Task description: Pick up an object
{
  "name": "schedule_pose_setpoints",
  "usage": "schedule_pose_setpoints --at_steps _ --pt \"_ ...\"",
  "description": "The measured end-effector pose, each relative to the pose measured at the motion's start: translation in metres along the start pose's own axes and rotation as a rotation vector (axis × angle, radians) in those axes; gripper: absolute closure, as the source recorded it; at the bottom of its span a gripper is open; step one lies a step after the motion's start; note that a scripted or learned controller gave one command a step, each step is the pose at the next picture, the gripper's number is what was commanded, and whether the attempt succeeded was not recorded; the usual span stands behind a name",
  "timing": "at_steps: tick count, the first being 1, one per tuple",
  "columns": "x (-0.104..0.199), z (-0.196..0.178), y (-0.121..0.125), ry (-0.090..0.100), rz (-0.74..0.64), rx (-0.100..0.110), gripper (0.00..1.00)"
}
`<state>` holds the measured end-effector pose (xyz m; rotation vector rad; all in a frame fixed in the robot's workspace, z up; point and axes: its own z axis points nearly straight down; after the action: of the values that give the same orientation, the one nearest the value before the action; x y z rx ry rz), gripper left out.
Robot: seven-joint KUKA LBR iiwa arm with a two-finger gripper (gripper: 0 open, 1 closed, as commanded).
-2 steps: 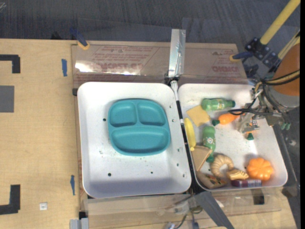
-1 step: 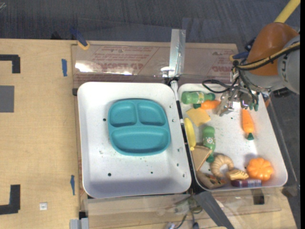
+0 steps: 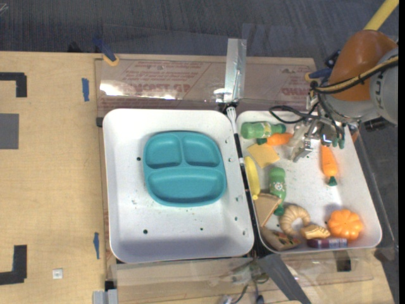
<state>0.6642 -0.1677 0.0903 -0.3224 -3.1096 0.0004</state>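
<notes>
My gripper [image 3: 303, 147] hangs over the back of the right bin [image 3: 364, 192], open, with nothing between its fingers. Just to its left lie a small orange piece [image 3: 277, 139] and a green bottle [image 3: 256, 130]. A yellow cheese wedge [image 3: 262, 154] sits below those. An orange carrot [image 3: 328, 162] lies just right of the gripper. Further forward are a green can [image 3: 276, 182], a yellow banana [image 3: 252, 176], a croissant [image 3: 295, 216] and an orange pumpkin [image 3: 345, 223].
The left bin [image 3: 120, 220] holds a teal divided plate [image 3: 183, 168]. A brown wedge [image 3: 266, 205] and a purple item [image 3: 324, 238] lie near the right bin's front edge. The arm's cables [image 3: 319, 106] hang over the right bin's back rim.
</notes>
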Motion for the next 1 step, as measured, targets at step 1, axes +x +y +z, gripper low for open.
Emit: schedule_pose_setpoints --at_steps 1 --pt "0.0329 0.0023 -0.0301 -0.024 0.074 -0.003 0.0"
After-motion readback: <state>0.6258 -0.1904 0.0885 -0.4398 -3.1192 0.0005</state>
